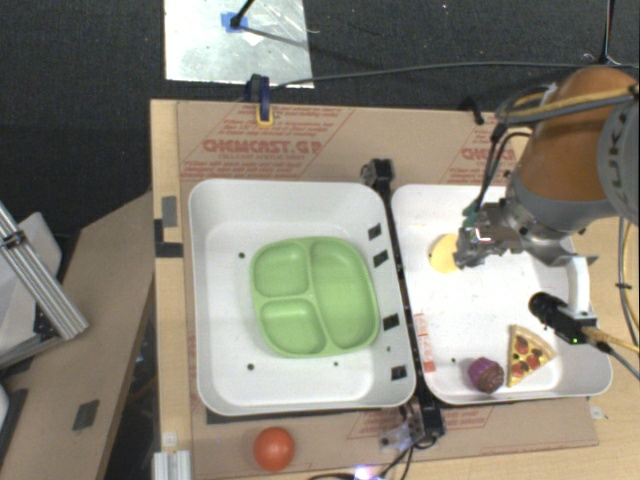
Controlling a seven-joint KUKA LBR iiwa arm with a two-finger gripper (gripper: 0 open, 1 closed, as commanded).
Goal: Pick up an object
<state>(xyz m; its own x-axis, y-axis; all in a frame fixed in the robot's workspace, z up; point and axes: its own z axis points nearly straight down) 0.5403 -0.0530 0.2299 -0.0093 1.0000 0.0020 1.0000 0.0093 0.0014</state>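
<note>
Landmark: green divided plate (314, 297), three compartments, lying flat in the left white bin (215, 268).

Right white bin (440, 363), touching the left bin along a dark central divider, to the right of the plate:
- Yellow flat round object (441, 254), in the bin's upper part, level with the plate's top edge. Partly covered by the gripper.
- Purple round object (486, 374), near the bin's lower edge, below the plate's level.
- Pizza-slice toy (526, 355), just beside the purple object, on its right.

Gripper (470, 251): low over the yellow object, at its right edge; whether they touch is unclear. State of the jaws: cannot tell, as the wrist hides them. Arm (575, 158), grey with orange band, enters from the right.

Outside the bins: orange ball (273, 448) on the counter (120, 298), below the plate and past the left bin's lower rim. Blue clamp (260, 95) at the cardboard's far edge, above the plate.
</note>
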